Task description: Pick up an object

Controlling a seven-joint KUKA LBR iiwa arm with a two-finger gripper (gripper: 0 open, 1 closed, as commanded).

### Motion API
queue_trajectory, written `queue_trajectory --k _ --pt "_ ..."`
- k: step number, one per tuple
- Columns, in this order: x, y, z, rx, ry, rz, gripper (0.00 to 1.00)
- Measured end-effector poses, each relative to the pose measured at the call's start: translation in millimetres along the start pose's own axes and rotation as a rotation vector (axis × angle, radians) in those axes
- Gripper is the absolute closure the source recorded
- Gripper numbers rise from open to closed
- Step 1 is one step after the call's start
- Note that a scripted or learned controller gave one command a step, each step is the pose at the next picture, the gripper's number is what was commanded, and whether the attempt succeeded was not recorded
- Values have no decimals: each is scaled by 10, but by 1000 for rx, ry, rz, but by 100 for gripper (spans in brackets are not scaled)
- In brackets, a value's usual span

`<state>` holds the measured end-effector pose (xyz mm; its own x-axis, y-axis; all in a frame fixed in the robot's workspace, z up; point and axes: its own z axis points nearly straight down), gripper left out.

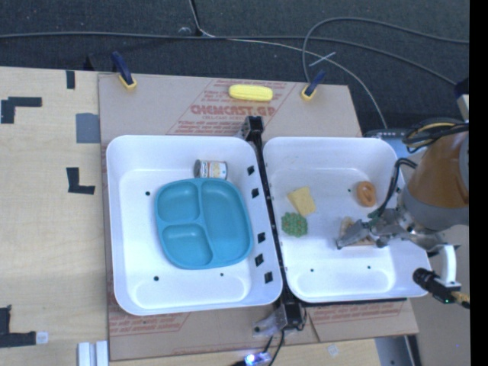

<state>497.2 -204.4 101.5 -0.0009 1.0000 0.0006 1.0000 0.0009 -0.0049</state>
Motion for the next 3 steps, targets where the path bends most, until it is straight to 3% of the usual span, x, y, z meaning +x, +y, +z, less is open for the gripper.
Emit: queue_trajectory --k 1,2,3 --pt "1 5 166 -4 -2 0 0" --pt "0 5 59 -5 -3 0 100" --pt "-23 19 -571 -9 -3 0 100"
